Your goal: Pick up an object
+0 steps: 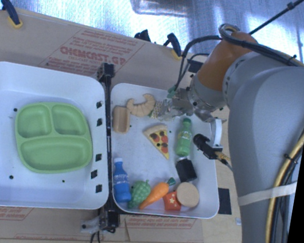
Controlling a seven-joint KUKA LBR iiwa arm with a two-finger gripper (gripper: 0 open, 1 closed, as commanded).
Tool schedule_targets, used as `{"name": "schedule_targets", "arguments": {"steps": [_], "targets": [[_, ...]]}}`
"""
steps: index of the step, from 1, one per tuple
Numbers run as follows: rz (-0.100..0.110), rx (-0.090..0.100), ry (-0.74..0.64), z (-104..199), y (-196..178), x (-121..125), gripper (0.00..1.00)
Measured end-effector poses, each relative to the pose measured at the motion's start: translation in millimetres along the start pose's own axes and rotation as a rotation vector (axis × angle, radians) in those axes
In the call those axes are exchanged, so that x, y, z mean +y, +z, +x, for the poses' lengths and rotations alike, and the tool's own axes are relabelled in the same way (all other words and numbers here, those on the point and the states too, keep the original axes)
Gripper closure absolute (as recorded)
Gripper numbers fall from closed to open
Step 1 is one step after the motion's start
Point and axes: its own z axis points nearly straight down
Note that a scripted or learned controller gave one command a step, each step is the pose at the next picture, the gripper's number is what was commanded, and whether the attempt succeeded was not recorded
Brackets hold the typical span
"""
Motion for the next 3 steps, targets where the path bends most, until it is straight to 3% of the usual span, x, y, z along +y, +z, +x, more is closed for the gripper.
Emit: {"name": "schedule_targets", "arguments": {"steps": [1, 3], "targets": [[0.001, 0.0, -0.002, 0, 0, 0, 0.0], [-0.001, 0.001, 0.015, 45, 21, 0, 0.0]]}}
